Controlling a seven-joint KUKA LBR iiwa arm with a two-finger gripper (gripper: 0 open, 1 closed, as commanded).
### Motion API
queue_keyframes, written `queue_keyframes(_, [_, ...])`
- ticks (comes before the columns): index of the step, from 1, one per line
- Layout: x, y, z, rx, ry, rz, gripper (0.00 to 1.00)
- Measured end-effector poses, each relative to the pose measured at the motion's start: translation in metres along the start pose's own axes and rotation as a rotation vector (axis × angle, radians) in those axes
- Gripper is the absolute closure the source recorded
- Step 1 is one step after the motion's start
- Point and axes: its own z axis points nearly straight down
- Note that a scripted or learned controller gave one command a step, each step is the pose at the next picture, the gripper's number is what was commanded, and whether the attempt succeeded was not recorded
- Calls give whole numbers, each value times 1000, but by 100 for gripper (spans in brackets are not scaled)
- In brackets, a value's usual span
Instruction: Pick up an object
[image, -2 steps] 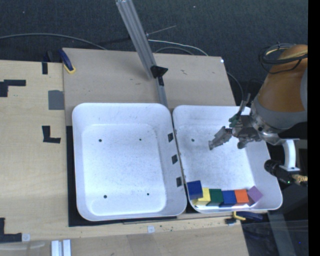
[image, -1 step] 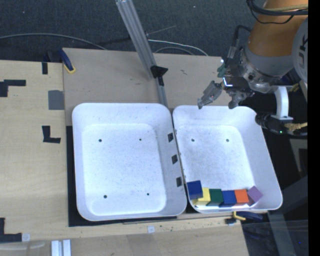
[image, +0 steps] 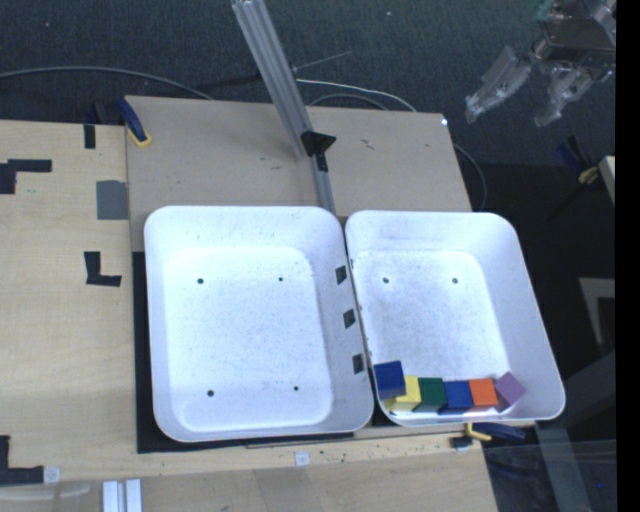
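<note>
White and shallow, the two bins sit side by side on the bench. Along the near edge of the right bin (image: 500, 250) lies a row of blocks: blue (image: 388, 377), yellow (image: 407, 392), green (image: 431, 391), blue, orange (image: 482, 392), purple (image: 509, 387). The gripper (image: 528, 92) hangs above the bench's far right corner, fingers spread, grasping nothing.

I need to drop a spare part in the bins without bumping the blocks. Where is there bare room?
The left bin offers its whole floor. In the right bin, the floor is bare from the far wall down to the row of blocks, which crowds the near wall. The gripper hangs beyond the bins' far right.
</note>
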Motion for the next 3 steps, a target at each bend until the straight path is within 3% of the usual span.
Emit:
queue_keyframes(1, [-31,2,123,18,0,5,0])
queue_keyframes(3, [-56,-89,195,15,1,5,0])
